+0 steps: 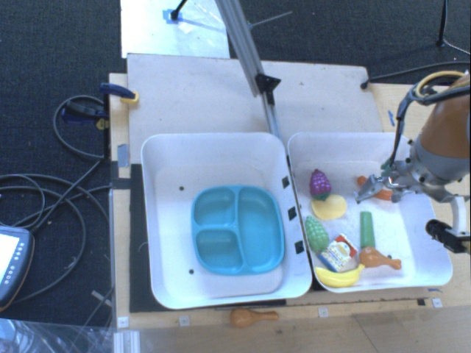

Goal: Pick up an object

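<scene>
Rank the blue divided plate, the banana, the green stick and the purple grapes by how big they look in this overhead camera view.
1. Blue divided plate, by far the largest.
2. Banana.
3. Green stick, longer but thinner than the purple grapes; those two look close, so I would not rank them.

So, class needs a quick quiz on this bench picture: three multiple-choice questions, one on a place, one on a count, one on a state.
1. Where does the blue divided plate lie?
A. left bin
B. right bin
C. on the floor

2. How many sections does the plate have?
A. two
B. three
C. five

3. How does the green stick sit?
A. held by the gripper
B. standing on the plate
C. lying loose in the right bin

Answers: 1 A, it sits within the left bin. 2 B, three hollows show. 3 C, it lies on the right bin floor, apart from the gripper.
</scene>
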`<state>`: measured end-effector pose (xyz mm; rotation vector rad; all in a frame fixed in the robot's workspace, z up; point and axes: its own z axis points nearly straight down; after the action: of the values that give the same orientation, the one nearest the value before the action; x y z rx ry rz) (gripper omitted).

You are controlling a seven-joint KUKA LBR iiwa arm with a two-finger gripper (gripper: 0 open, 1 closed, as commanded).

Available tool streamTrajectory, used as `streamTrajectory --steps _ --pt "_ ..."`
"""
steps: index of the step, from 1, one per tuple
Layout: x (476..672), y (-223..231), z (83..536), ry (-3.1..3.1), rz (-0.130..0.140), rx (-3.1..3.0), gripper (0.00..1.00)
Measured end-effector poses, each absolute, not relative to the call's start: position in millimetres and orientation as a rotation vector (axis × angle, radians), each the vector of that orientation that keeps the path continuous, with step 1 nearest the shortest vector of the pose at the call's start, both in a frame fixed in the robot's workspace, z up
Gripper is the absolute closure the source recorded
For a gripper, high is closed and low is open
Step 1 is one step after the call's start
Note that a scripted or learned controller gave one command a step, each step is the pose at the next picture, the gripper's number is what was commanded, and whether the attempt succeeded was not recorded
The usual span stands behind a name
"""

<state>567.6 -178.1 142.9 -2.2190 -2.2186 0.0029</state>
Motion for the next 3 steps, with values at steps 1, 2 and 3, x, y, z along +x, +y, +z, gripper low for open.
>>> streamTrajectory --steps 1,2,3 --pt "567.0 -177.7 90.6 -2.219 0.003 -2.219 0.0" --pt "569.2 -178.5 104.9 -2.223 -0.004 -2.225 1.0" --pt "569.9 -179.2 169.7 -2.232 -0.006 -2.222 1.0"
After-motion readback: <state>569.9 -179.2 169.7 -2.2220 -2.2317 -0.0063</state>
